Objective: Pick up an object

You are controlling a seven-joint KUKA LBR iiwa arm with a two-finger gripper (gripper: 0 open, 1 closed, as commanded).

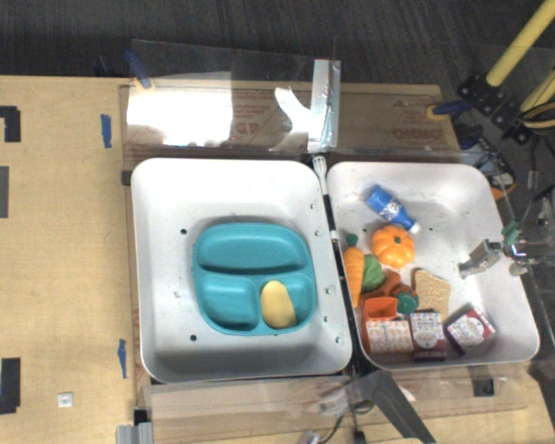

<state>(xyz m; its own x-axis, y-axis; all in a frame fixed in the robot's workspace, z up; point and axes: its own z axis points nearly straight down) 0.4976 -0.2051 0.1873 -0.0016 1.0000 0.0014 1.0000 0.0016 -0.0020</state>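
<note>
Toys crowd right bin (425, 178) front — bare floor behind, jaws (486, 257) at right rim

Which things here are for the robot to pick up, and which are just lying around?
For picking up:
- blue bottle
- little pumpkin
- carrot
- slice of toast
- small boxes
- yellow potato
- the tool that grabs

Just lying around:
- teal tray
- two white bins
- blue tape

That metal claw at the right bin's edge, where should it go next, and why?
Probably leftward and down toward the small orange pumpkin. The gripper hangs over the right bin near its right rim with nothing in it, and the toys lie clustered to its left.
</note>
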